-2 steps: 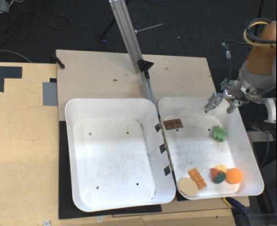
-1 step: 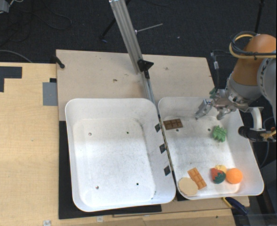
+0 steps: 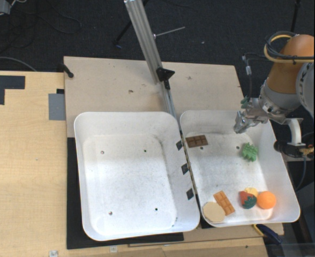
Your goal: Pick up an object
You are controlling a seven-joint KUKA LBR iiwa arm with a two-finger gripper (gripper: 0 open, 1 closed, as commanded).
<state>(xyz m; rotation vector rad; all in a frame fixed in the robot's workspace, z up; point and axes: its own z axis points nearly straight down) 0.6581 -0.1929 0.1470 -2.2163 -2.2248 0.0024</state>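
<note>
Over right bin, end effector, seemingly tilted.

bench under two white bins

No readable text, label, brand, number or sign appears anywhere in the view; neither the bins, the bench nor the objects carry legible markings.

My gripper is too small and dark against the right bin for me to tell how my fingers stand; my arm is cut off at the right, and a red-and-yellow piece sits partly hidden behind the orange ball
</note>
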